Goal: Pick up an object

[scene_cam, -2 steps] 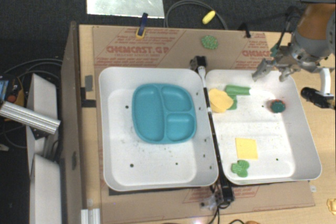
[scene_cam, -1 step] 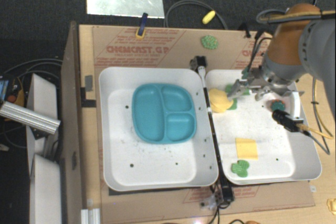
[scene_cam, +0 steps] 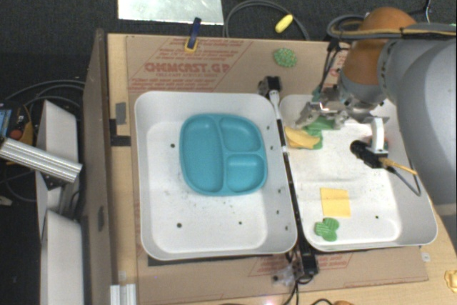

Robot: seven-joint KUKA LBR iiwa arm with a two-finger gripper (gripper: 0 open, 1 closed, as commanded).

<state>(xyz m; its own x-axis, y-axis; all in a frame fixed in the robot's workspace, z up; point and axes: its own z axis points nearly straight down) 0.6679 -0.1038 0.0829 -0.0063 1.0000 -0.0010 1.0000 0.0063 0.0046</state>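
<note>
Objects in right bin (scene_cam: pixel 410 228) — five; blue tray (scene_cam: pixel 221 153) — one.

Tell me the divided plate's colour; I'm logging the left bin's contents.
Teal blue: the divided plate shows clearly in the camera view, in the left bin.

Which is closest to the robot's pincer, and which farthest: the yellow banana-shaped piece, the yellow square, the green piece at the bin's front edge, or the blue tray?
From the pincer, at the back of the right bin:
1. Yellow banana-shaped piece, just below the pincer.
2. Yellow square, mid-front of the right bin.
3. Blue tray in the left bin and green piece at the right bin's front edge: too close to call.
</note>
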